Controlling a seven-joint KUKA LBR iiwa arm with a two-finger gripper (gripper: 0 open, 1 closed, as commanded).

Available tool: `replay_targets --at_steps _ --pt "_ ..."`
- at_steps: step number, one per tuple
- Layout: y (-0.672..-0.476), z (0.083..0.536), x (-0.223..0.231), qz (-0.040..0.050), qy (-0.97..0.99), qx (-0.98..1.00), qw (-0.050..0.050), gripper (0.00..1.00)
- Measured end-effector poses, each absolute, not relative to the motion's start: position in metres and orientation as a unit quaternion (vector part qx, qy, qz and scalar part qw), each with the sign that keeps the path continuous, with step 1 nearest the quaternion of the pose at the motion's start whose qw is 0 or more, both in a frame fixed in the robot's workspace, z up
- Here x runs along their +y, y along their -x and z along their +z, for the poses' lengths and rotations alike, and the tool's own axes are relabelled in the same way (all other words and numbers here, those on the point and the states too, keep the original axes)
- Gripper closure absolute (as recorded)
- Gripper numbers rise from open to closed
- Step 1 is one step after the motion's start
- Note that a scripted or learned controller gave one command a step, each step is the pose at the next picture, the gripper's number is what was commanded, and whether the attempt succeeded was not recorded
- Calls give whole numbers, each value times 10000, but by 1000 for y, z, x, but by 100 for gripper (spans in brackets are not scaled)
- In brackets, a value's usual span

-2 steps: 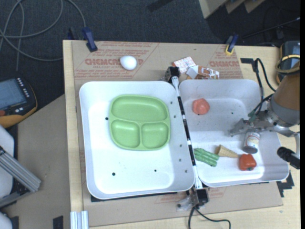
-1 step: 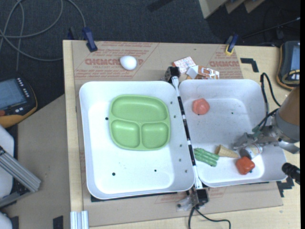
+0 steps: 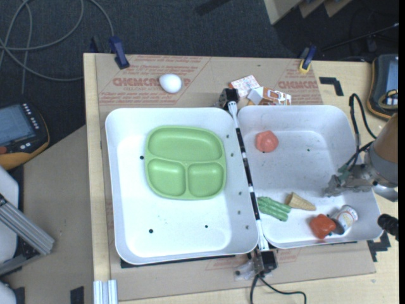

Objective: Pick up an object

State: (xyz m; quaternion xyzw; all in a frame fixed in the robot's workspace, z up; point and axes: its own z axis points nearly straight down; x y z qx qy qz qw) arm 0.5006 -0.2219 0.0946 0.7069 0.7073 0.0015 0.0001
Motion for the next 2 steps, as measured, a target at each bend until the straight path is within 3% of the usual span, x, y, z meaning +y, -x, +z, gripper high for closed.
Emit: replay_targets --at_steps 1,2 --pt "-530 182 -171 7 -7065 7077 8 100" --pt "-529 181 -172 2 -7068 7074 4 0"
